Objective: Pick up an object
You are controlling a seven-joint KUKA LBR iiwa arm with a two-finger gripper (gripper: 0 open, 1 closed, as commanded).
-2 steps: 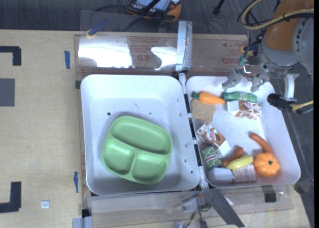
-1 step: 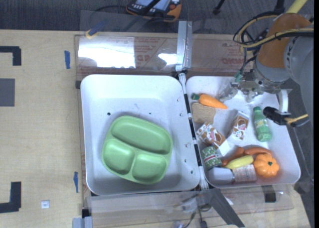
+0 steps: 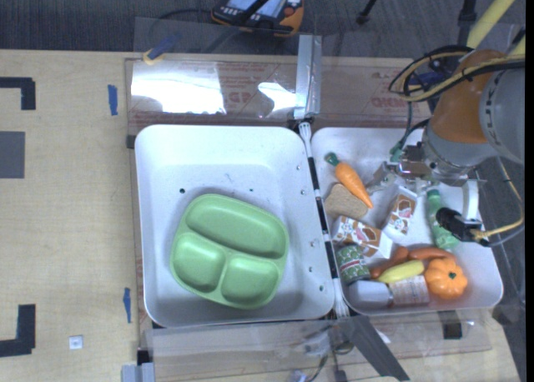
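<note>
Nothing is picked yet: the gripper [image 3: 406, 165] hangs over the toys at right of frame, near the carrot [image 3: 352, 180], its state unclear.

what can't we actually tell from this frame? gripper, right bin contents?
- Gripper, camera view: the arm's own wrist covers it, so open or shut, or holding anything, can't be told.
- Right bin: items piled on each other; the green bottle is partly covered by the arm's black fitting.
- Packet labels: too small to read.
- Arm: cut off by the right edge.
- Pendant screen: too small, blurred.
</note>
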